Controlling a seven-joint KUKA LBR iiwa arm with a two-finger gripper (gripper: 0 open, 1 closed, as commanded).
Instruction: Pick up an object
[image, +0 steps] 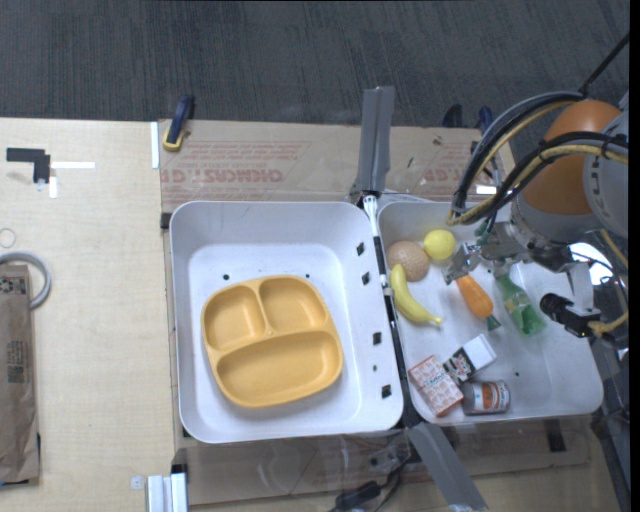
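Plastic yellow divided tray (272, 341); smooth curved banana (410, 298).

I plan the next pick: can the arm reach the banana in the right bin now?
Probably yes. The banana lies uncovered near the right bin's left wall, and the end effector hovers just right of it.

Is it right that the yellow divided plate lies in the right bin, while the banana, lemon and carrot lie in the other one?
Not quite. The camera view shows the yellow divided plate in the left bin. The banana, lemon and carrot do lie in the other one, the right bin.
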